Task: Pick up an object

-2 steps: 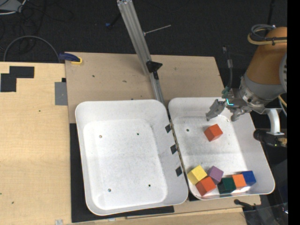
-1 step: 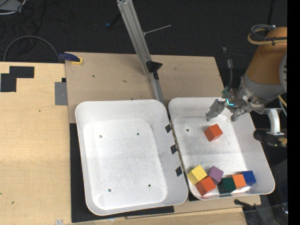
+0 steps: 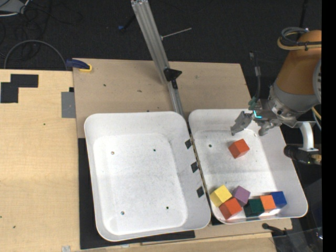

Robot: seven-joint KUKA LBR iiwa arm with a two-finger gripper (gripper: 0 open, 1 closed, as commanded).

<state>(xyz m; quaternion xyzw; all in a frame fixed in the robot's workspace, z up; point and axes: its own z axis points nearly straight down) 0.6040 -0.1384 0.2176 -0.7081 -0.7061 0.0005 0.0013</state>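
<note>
I see the gripper [image 3: 252, 123] w/ fingers spread apart, holding nothing, hovering in the right bin [image 3: 273, 164] toward its far edge, just above the lone red cube [image 3: 239, 148]. Risk imo: the cube sits skewed, so a slightly off descent cld knock it away instead of straddling it.

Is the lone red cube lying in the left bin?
No, the red cube lies in the right bin, apart from the other cubes, just below the gripper.
</note>
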